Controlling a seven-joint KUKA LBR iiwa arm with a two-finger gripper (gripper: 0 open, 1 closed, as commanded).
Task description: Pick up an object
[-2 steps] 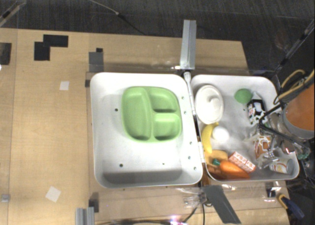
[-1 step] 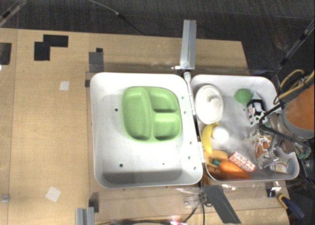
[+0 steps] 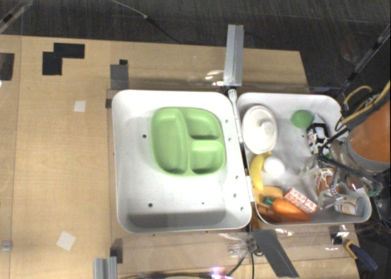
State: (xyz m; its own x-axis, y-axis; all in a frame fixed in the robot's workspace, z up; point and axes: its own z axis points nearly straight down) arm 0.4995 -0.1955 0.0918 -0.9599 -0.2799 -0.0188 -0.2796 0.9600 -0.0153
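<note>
Camera view objects: clustered in right bin (image 3: 287,97) — white bowl (image 3: 259,129), green ball (image 3: 301,118), white ball (image 3: 274,166), banana (image 3: 257,173), carrot (image 3: 288,210), red-and-white packet (image 3: 301,200).
Spot: bowl at back left, banana just below it, carrot at front edge, packet touching carrot.
Tool (image 3: 333,183): low over right side of right bin, amid small packets; finger state cannot tell.
Arm (image 3: 371,140): orange band at right edge.
Left bin (image 3: 131,168): green divided tray (image 3: 187,140) inside.
Surface (image 3: 55,168): wooden, beneath both bins.
</note>
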